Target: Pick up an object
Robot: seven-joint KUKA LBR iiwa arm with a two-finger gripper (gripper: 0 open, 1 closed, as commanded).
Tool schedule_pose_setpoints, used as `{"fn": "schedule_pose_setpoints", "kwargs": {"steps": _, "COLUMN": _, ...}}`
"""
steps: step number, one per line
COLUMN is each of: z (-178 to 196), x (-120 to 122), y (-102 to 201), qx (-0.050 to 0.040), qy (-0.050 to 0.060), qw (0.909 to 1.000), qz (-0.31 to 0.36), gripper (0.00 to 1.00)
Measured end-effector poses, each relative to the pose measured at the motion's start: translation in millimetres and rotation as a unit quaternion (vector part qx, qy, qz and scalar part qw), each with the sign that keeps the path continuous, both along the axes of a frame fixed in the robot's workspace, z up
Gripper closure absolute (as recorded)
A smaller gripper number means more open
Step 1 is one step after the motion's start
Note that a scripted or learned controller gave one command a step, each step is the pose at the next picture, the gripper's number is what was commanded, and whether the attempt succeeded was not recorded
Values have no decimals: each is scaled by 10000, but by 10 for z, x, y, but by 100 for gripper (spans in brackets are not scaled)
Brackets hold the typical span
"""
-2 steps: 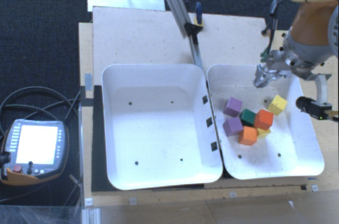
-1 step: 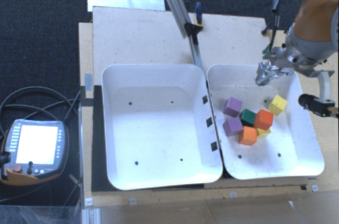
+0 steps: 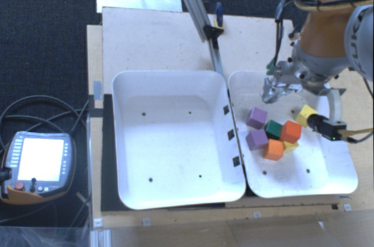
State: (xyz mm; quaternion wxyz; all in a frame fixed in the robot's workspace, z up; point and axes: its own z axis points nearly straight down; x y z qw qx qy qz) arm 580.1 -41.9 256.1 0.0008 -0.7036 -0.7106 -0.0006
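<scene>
Bench of pale board (image 3: 158, 41), bearing two white bins. Left bin (image 3: 134, 181): bare. Right bin (image 3: 339, 178): holds the blocks clustered mid-floor, within reach of the arm. Gripper (image 3: 273, 91): hovers above the bin's rear, holding nothing; finger spread indiscernible. Blocks: two purple cubes (image 3: 256, 117), two orange (image 3: 291, 131), one green (image 3: 273, 128), yellow (image 3: 305, 115) — small, matte, touching.

white bins (image 3: 175, 85), purple (image 3: 256, 118), orange (image 3: 291, 131), green (image 3: 273, 128), yellow blocks (image 3: 305, 115)
</scene>
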Motion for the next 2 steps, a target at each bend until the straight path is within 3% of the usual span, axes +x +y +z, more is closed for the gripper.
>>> {"fn": "schedule_pose_setpoints", "kwargs": {"steps": 2, "z": -21, "x": -264, "y": 1098, "qx": 6, "qy": -6, "qw": 10000, "qz": 13, "gripper": 100}}
